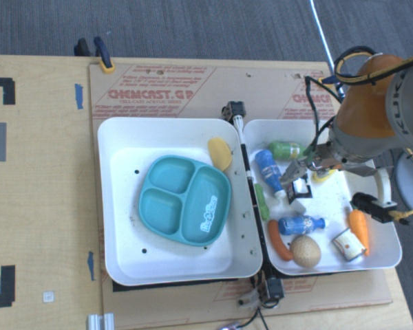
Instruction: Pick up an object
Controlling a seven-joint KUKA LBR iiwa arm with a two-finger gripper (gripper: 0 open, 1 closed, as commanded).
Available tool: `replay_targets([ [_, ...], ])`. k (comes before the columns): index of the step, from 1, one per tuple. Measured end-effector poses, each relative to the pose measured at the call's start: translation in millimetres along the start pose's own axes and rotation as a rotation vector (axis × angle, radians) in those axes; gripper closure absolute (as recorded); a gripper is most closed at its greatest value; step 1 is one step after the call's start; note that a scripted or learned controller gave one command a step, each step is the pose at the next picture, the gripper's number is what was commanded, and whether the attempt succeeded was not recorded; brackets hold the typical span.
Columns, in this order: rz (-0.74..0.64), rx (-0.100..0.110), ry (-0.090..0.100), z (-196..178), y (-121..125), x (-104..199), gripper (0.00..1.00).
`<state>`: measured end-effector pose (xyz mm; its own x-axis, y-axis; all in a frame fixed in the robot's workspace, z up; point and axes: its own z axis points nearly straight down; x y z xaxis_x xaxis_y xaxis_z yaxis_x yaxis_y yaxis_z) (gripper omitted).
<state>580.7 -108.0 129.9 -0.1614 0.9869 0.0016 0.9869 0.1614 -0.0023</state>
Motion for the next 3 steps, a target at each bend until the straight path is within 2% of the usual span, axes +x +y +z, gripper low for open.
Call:
replay_targets([
  [1, -0.429, -0.018, -0.012, 35.1, 3.9, 0.4, 0.00],
  [2, -0.428, -0.023, -0.017, 23.9, 5.1, -0.9, 1.00],
  [3, -0.387, -0.005, -0.003, -76.2, -3.9, 84.5, 1.00],
])
